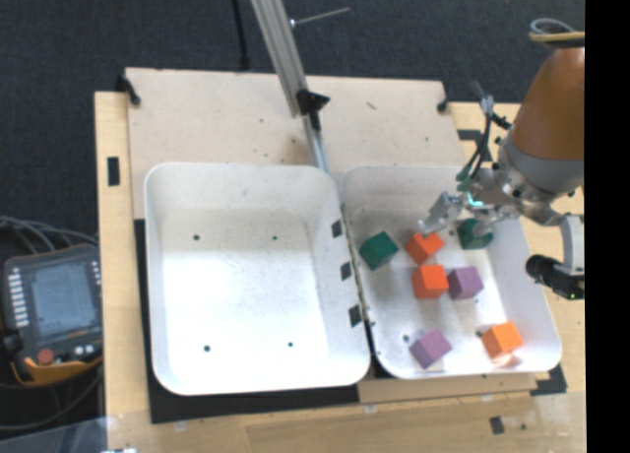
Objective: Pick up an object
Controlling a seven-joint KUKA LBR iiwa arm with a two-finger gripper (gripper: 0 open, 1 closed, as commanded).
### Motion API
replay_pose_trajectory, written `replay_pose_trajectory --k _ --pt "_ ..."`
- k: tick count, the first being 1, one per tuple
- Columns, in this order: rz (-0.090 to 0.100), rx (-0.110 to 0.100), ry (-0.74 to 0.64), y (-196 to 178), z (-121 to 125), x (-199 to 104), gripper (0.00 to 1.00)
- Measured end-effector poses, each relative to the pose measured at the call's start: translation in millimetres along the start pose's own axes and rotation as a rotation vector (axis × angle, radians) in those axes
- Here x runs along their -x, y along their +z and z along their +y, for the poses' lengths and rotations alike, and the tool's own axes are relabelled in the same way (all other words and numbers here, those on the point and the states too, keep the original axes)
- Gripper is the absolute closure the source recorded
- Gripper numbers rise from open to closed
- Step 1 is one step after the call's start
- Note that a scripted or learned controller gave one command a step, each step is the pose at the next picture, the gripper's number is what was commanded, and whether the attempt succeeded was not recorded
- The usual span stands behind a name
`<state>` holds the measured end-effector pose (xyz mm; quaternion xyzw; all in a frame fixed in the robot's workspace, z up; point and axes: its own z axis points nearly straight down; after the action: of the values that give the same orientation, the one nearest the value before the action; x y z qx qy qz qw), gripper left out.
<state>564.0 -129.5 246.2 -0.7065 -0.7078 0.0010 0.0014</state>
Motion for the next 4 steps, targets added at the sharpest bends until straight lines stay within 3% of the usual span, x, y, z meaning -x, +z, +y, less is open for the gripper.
replay_pose_trajectory --k 1,3,4 --pt "-0.001 0.005 0.002 -2 1 0 0.00" --pt "-0.002 -0.001 0.004 116 7 -2 0.00" --pt "-0.004 0.006 0.004 149 8 0 0.00"
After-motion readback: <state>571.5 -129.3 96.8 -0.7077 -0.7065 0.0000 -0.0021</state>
